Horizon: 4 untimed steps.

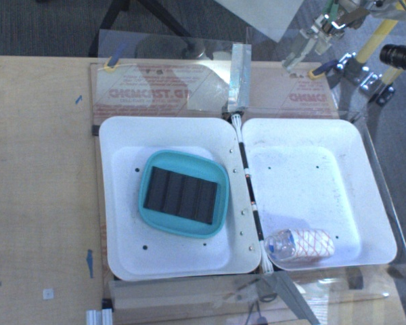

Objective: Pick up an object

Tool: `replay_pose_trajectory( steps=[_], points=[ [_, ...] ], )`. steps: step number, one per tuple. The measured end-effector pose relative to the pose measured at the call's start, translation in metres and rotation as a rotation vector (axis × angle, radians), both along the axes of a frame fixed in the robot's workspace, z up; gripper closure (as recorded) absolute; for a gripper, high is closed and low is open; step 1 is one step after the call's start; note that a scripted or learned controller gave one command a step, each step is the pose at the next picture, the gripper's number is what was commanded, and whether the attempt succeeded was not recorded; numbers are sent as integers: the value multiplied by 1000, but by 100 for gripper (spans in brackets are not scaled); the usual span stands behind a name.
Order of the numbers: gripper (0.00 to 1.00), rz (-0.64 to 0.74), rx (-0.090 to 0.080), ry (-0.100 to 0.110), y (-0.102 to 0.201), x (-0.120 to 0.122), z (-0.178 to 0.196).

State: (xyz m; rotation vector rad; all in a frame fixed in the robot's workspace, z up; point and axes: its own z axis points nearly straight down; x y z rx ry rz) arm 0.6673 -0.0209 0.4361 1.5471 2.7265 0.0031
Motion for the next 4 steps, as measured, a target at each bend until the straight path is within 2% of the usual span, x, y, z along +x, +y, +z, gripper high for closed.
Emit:
replay_pose_trajectory(
  steps=[1,2,3,4],
  points=[
    [0,92,0,5,-28,0,-38],
    [0,270,0,5,-50,0,-53],
    [0,372,-1,5,-75,-12,-72],
    [0,594,-2,4,-93,-10,-91]
  ],
)
